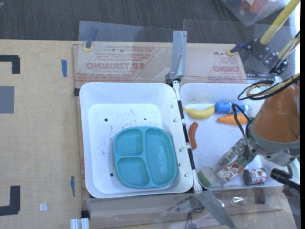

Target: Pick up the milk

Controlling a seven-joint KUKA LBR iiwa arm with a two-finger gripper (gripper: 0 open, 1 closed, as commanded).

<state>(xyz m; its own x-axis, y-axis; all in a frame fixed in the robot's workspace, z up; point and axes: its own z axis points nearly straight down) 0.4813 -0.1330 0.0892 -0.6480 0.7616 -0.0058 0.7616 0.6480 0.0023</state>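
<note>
Over the right bin's near edge, the hand is hovering.
Milk carton is lying just beneath it, near the front wall; whether the hand is gripping, I cannot tell.

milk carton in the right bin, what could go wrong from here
1. The milk carton lies on its side near the right bin's front wall, so the gripper may have little room to close around it.
2. A small can and a green-topped item flank the carton; either could get knocked or grabbed instead.
</note>
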